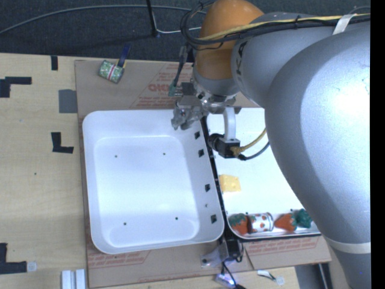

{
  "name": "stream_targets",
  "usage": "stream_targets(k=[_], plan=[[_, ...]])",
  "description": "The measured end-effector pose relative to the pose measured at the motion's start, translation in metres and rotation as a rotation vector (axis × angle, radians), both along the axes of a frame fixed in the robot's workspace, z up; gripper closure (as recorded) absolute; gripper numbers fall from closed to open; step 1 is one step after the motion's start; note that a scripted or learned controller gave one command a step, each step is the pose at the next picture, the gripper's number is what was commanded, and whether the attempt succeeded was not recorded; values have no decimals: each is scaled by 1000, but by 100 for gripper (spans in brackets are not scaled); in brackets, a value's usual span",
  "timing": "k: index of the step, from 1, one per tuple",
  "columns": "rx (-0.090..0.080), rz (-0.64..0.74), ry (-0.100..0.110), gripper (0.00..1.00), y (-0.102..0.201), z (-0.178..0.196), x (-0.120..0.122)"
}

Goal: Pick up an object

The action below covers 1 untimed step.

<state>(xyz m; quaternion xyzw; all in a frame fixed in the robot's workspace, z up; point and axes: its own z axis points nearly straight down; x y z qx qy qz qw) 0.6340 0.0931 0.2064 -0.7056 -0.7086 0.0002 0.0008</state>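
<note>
Hung over the far rim of the left bin (96, 131), the gripper (183, 118) (fingers too blurred to call open or closed). Lay in the right bin (283, 188): a yellow block (229, 183), mid-floor; a red-and-white can (260, 223) between two orange-and-green toys (240, 223) along the near wall.

Glossy white plastic bins (144, 179) on matt brown cardboard (150, 83).

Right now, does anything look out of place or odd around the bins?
One thing: a small green-and-white object lies outside both bins, on the cardboard beyond the left bin. The yellow piece and the toys along the right bin's near edge sit inside it.
</note>
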Motion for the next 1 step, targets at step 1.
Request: stream_targets(k=[1], plan=[[-1, -3, -1, 0, -2, 1, 0]])
